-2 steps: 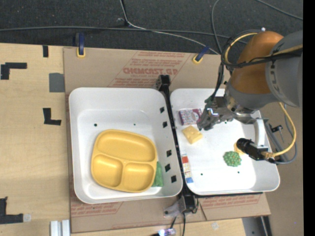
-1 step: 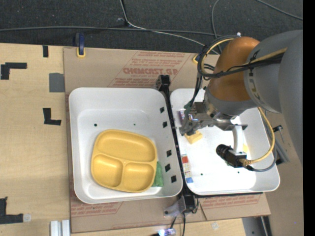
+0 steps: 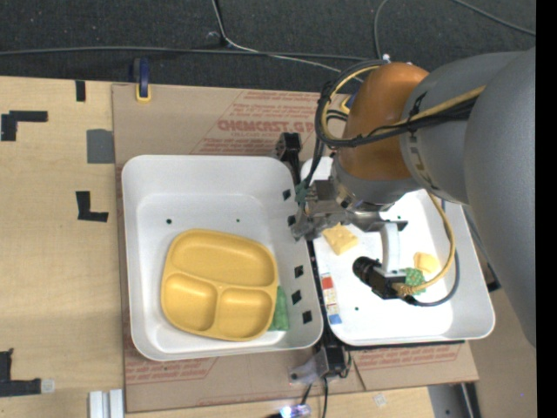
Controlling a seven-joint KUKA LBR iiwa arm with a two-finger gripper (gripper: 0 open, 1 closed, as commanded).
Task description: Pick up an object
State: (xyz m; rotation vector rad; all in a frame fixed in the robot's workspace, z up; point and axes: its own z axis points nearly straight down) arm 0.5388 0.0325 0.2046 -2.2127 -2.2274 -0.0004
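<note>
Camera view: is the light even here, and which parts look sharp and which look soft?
In the camera view the light is soft and even. The yellow tray in the left bin is sharp, with only a faint shadow at its edge. The floor of the right bin is very bright, almost washed out. The grey arm, near the lens, has a soft outline.

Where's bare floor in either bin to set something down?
Left bin: the band between its back wall and the yellow tray. Right bin: the front strip along its rim. Crowded: the right bin's back half, under the arm, around a yellow chunk.
</note>
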